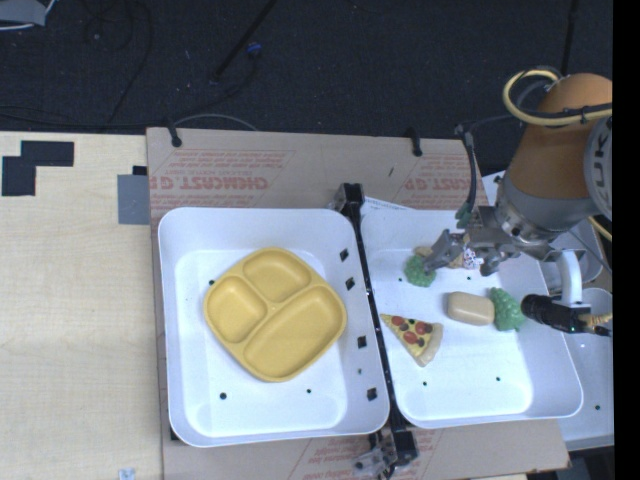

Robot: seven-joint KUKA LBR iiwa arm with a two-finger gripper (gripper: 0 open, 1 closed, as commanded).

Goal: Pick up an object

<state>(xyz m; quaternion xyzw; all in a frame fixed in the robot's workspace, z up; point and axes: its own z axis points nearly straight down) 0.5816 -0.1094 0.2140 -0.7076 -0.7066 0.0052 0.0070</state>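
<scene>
Two white bins sit side by side. The left bin [190,268] holds a yellow plate [275,313] with three parts. The right bin [540,393] holds a pizza slice [415,335], a tan block [470,308], and two green toys. One green toy [420,271] lies by the gripper [465,251]. The other [508,310] touches the block. The gripper hangs low over the far side of the right bin. Its fingers are apart, with nothing between them.
</scene>
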